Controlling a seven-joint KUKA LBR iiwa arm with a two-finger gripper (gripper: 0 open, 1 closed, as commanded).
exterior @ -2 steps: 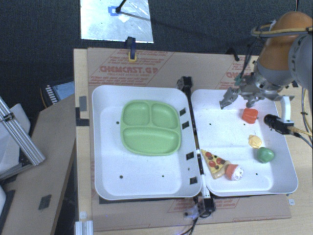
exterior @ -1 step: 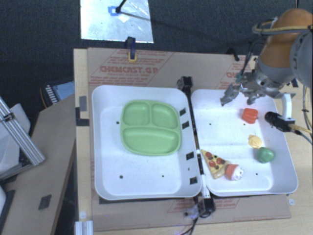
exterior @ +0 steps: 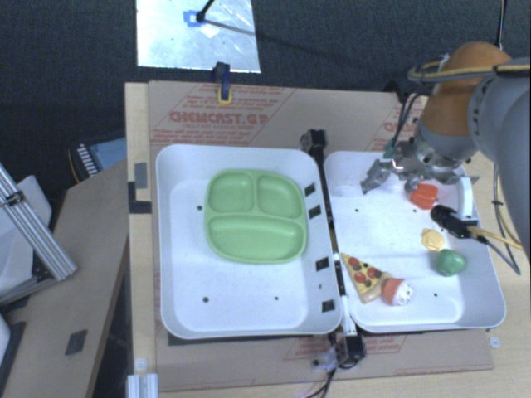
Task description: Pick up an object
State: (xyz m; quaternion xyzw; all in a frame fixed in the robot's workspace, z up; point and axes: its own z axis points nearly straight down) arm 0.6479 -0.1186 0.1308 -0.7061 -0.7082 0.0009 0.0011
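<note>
- The pizza slice toy [exterior: 365,275] is lying flat in the right bin [exterior: 390,222], near the bin's left wall and toward the near edge; its long axis is running from far-left to near-right, with the narrow tip pointing far-left and the crust end toward the near-right.
- A small red and white toy [exterior: 397,292] is sitting just beside the crust end, touching or almost touching it.
- A green round toy [exterior: 450,262] and a yellow toy [exterior: 432,240] are resting close together to the right of the slice, apart from it.
- An orange-red toy [exterior: 424,194] is lying at the far side of the bin, just beside the hand [exterior: 380,172].
- The hand is hanging over the far part of the right bin, well apart from the slice; whether it is open or closed I cannot tell.
- A green divided plate [exterior: 253,215] is sitting in the left bin [exterior: 182,288] on the counter [exterior: 249,110].
</note>
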